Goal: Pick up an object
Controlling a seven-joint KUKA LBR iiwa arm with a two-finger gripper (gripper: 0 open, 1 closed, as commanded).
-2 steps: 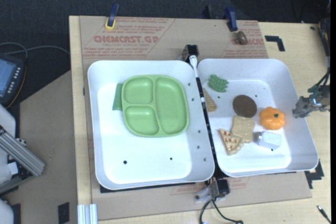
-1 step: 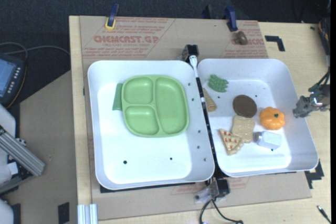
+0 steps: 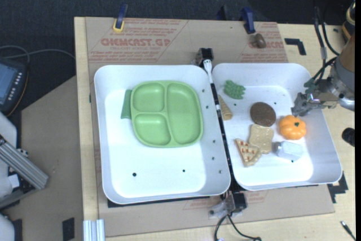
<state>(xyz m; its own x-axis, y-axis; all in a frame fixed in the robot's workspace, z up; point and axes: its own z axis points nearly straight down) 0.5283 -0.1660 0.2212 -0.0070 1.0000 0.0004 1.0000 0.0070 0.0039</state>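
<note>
My gripper hangs over the right edge of the right bin, just above the orange pumpkin toy. Nothing shows between its fingers. In that bin also lie a brown round cookie, a green leafy toy, a tan cracker, a waffle-like pizza slice, a pale clear piece and a small tan piece at the left wall.
The left bin holds a green divided plate. A black divider runs between the bins. Clamps sit on the board's far edge. The arm and its cables enter at the right.
</note>
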